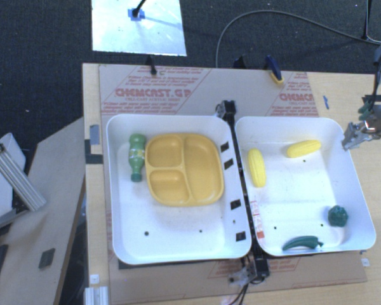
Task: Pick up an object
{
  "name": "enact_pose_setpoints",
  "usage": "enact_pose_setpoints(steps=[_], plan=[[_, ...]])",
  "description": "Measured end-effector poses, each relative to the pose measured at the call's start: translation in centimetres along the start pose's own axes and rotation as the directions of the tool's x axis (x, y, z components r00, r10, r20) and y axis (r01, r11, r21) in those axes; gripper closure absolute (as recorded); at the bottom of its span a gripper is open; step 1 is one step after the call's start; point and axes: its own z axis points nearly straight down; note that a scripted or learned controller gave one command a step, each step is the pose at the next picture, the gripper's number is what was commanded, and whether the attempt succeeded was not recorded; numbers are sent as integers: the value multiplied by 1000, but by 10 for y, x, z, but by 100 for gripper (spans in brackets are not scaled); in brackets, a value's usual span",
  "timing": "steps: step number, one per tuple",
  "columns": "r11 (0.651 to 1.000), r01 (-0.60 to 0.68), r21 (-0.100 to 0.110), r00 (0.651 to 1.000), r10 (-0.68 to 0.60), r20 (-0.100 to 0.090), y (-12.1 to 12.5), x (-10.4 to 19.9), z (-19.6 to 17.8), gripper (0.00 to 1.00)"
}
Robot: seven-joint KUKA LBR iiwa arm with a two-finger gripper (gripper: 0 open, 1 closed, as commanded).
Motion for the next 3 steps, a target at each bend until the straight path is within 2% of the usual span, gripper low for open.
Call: enact_pose_setpoints(steps=[1, 3], plan=[[1000, 5, 6, 1000, -5, -4, 0, 57, 3, 100], [1000, 5, 7, 1000, -5, -5, 6, 160, 43, 100]])
